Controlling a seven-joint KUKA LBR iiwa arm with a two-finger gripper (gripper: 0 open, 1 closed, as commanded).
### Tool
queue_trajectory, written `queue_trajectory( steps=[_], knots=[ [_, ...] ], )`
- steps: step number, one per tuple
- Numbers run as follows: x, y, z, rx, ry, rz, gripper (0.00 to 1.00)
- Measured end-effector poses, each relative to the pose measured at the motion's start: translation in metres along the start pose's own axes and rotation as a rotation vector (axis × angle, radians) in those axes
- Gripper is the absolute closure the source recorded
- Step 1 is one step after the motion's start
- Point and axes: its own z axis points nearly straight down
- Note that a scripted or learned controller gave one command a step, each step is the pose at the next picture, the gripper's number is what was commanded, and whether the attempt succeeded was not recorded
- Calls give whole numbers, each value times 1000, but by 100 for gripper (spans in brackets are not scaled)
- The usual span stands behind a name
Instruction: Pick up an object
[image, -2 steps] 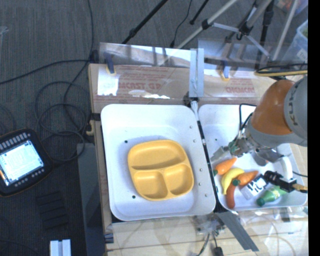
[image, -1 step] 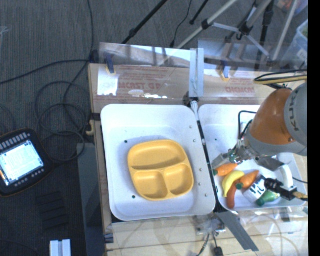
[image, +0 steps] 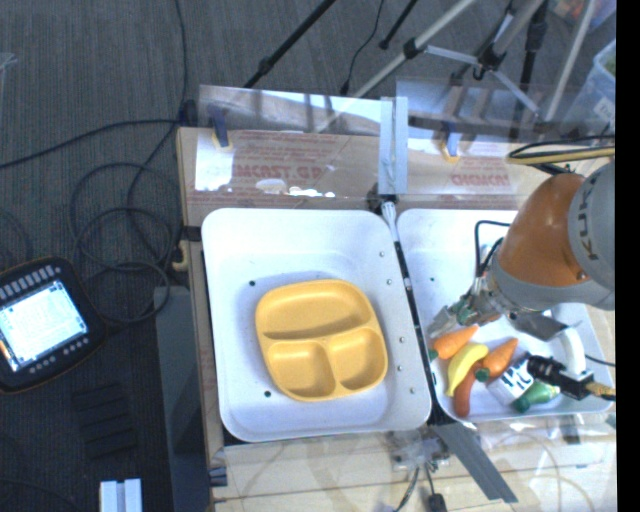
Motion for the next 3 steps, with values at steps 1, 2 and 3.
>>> queue_trajectory(
  steps=[1,2,3],
  knots=[
    [-7,-3,-1,-1,-13,8,0],
    [-4,-1,-9,1,-7,6,100],
    [-7,-2,-10,1,-11,8,0]
  ],
)
